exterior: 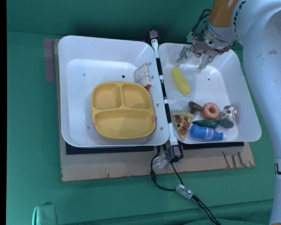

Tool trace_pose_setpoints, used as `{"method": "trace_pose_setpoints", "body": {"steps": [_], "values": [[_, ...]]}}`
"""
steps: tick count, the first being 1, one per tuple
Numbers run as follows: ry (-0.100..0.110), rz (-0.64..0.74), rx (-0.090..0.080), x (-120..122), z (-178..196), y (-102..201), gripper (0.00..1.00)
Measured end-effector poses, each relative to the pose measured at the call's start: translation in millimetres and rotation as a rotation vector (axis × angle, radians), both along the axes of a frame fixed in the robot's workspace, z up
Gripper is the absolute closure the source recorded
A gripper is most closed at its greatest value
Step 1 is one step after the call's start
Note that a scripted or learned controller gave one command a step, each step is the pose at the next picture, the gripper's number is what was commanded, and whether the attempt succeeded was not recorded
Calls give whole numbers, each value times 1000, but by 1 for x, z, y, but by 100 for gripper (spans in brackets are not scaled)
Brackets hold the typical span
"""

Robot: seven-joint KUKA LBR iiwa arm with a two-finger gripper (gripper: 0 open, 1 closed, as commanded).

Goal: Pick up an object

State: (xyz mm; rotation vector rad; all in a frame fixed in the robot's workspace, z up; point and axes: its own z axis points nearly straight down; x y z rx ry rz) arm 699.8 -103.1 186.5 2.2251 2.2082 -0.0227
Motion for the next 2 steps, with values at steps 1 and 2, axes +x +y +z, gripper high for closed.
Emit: {"method": "trace_pose_setpoints", "body": {"steps": [1, 2], "values": [[0, 2, 2, 0, 0, 0, 0], [0, 1, 1, 0, 0, 1, 0]]}}
